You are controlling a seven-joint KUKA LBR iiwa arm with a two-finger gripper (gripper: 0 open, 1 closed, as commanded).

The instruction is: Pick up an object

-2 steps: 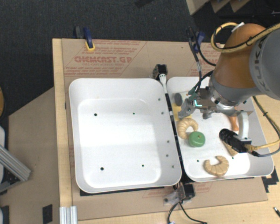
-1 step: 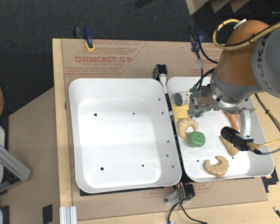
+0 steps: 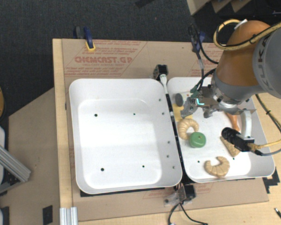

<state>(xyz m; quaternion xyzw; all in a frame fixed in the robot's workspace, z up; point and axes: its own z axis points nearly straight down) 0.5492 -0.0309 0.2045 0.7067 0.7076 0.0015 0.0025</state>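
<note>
Closest to us lies a tan croissant-shaped piece (image 3: 218, 167) in the right-hand bin (image 3: 262, 165), well to the near side of the pincer (image 3: 193, 107) and somewhat to its right as we look. Next comes a green round piece (image 3: 196, 140), almost straight in front of the pincer on its near side. It rests right against a second croissant-shaped piece (image 3: 188, 125), which lies between the green one and the pincer, just short of the pincer.

Off to the pincer's right, partly under the arm's wrist, we see an orange piece (image 3: 233, 121) with a white strip (image 3: 246, 125) just beside it. We cannot make out what either one is. A small yellow piece (image 3: 178, 111) lies just to the pincer's left, close to the bin's wall.

The pincer hangs low over the far left part of that same bin, among these objects. We cannot tell whether it is apart or together, nor whether it has any of them.

A grey piece (image 3: 179, 99) lies just left of the pincer and slightly beyond it. The left-hand bin (image 3: 117, 90) stretches away to the pincer's left. Beyond the pincer, a black clip (image 3: 160, 71) sits at the far end of the seam between the two bins. Farthest of all, well beyond and left of the pincer, a blue and yellow clamp (image 3: 89, 39) sits at the far edge of the tan board (image 3: 61, 125).
</note>
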